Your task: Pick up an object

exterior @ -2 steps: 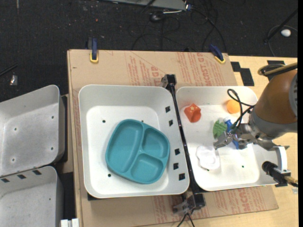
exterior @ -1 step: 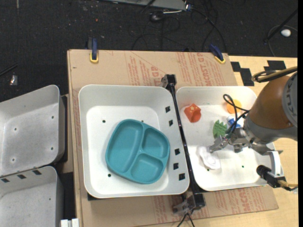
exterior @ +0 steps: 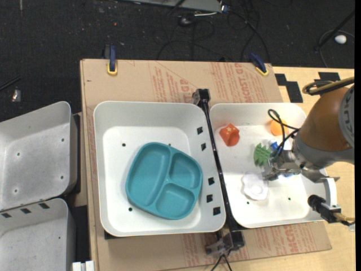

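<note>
White bins are counted as two: the left bin [exterior: 107, 151] holds one teal divided plate [exterior: 163, 180], its long axis slanted. In the right bin [exterior: 293, 216] one red object [exterior: 229, 134], one green object [exterior: 261, 153], one orange object [exterior: 275, 128] and one white object [exterior: 255, 187] are seen. The gripper [exterior: 274, 170] is beside the green one; its state cannot be told.

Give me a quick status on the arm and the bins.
Hand low in right bin, between green object and white object. Nothing seen held. Red object apart; teal plate in left bin.
</note>
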Tool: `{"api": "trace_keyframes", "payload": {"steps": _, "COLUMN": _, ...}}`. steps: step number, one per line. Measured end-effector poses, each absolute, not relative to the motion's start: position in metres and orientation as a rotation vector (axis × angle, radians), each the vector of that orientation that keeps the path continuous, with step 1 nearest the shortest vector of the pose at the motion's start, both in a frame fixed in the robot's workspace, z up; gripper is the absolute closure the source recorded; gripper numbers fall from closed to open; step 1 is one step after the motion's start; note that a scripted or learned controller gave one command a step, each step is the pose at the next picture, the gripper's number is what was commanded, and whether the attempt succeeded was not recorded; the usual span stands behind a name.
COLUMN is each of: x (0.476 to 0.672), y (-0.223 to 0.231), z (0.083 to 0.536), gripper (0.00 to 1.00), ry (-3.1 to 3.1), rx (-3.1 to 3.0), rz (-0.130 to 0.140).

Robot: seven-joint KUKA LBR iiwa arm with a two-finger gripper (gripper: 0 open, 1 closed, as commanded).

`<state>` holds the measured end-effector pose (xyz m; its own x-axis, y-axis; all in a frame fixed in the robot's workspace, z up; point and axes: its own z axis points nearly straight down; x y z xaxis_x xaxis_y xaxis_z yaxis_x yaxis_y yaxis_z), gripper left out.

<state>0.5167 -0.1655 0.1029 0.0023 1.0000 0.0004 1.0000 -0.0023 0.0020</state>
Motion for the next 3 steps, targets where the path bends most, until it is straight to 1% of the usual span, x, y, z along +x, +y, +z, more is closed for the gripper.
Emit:
{"api": "trace_keyframes", "payload": {"steps": 2, "x": 0.524, "y": -0.161, "z": 0.191, "gripper": 1.00, "ry": 2.222, "rx": 2.215, "rz": 0.004}}
{"api": "trace_keyframes", "payload": {"steps": 3, "x": 0.526, "y": -0.161, "z": 0.244, "gripper": 1.00, "ry": 2.221, "rx": 2.214, "rz": 0.004}}
